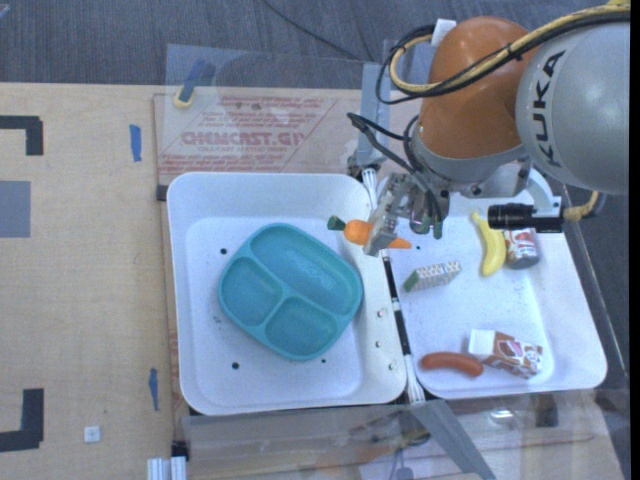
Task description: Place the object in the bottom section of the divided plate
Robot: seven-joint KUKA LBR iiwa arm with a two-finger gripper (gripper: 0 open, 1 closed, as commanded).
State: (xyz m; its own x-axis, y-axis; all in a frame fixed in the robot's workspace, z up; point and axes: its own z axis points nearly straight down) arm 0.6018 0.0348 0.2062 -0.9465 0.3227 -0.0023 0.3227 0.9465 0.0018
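Observation:
A teal divided plate [290,288] lies in the left white bin [200,218], with one large section toward the top and two smaller ones toward the bottom. An orange toy carrot [357,232] with a green top hangs just above and right of the plate, over the rim between the two bins. My gripper [382,230] is shut on the carrot's middle. The carrot's orange tip sticks out on the fingers' right side and its green top on the left. The plate's sections hold nothing.
The right bin [570,308] holds a banana [490,248], a small brown can [521,248], a small grey box [435,275], a red sausage [450,363] and a brown and white packet [510,353]. The arm's orange band [470,78] and cables hang over the bins' top edge.

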